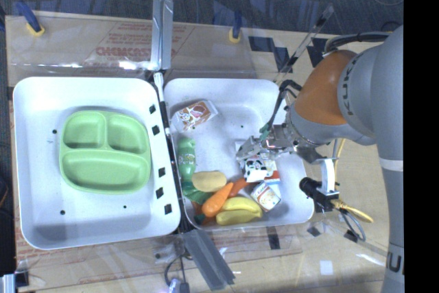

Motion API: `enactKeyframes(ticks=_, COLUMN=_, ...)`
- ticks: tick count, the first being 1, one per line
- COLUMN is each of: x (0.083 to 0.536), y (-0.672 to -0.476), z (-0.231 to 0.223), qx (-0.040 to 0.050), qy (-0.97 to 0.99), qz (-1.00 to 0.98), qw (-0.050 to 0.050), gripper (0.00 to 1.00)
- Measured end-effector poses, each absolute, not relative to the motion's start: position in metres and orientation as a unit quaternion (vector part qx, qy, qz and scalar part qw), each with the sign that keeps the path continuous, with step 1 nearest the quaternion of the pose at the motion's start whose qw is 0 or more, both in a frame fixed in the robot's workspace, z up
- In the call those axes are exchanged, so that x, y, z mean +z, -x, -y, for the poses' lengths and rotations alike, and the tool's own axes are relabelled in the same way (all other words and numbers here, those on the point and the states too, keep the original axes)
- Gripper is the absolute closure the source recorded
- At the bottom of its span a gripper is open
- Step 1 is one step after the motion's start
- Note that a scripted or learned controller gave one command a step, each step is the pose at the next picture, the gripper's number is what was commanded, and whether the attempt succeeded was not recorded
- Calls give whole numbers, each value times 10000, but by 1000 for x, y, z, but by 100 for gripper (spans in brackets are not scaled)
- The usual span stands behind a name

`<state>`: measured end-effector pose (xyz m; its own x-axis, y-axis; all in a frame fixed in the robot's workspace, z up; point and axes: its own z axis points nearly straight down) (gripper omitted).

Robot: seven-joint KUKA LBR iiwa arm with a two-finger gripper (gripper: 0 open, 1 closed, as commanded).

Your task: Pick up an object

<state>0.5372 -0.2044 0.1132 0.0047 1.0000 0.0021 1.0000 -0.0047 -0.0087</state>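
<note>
My gripper [255, 151] reaches in from the right and hangs low over the right bin [226, 94], directly above a small white carton with black spots [256, 167]. Near it lie a small red-and-white cup [266, 195], a yellow banana [239, 211], an orange carrot [219, 198], a pale potato [208, 180], a green bottle [186, 154] and a red-and-white snack packet [193, 114]. The metal fingers blend into the carton beneath them.
The left bin [34, 168] holds a green divided plate [106, 150]. A black divider with clips [163, 147] separates the bins. The grey arm with its orange band [329, 89] fills the right side over the bin's right wall.
</note>
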Motion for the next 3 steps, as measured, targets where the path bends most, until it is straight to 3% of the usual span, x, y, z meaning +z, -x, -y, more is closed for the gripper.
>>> enactKeyframes(ticks=1, x=99, y=-537, z=203, qx=-10, qy=7119, qz=7023, qw=-39, gripper=0)
enactKeyframes(ticks=2, x=108, y=-539, z=196, qx=-36, qy=7068, qz=7074, qw=12, gripper=100)
enactKeyframes(ticks=3, x=245, y=-520, z=171, qx=15, qy=6841, qz=7294, qw=20, gripper=100)
